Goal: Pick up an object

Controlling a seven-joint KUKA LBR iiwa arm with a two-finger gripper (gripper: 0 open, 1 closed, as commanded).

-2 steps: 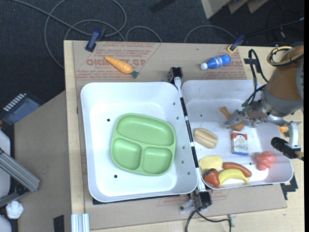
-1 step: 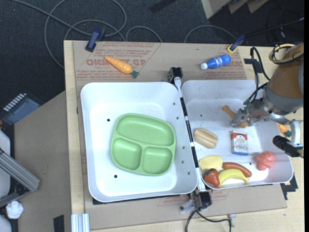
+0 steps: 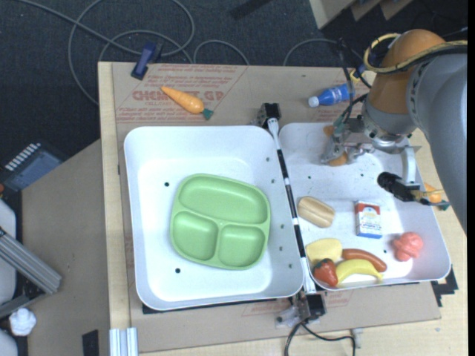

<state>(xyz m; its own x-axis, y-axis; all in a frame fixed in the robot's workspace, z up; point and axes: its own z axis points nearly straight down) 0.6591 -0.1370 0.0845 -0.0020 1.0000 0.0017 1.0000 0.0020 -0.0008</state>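
One fixed camera overhead, slanting down onto both bins (image 3: 148, 199).

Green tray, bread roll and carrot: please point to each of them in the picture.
Green tray (image 3: 220, 219): camera view, on the ridge between its compartments.
Bread roll (image 3: 316, 211): camera view, middle of its top.
Carrot (image 3: 184, 99): camera view, middle of its orange body.

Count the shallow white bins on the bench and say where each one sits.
2. The left shallow white bin holds a green plastic divided tray; the right shallow white bin, touching it, holds small toy foods.
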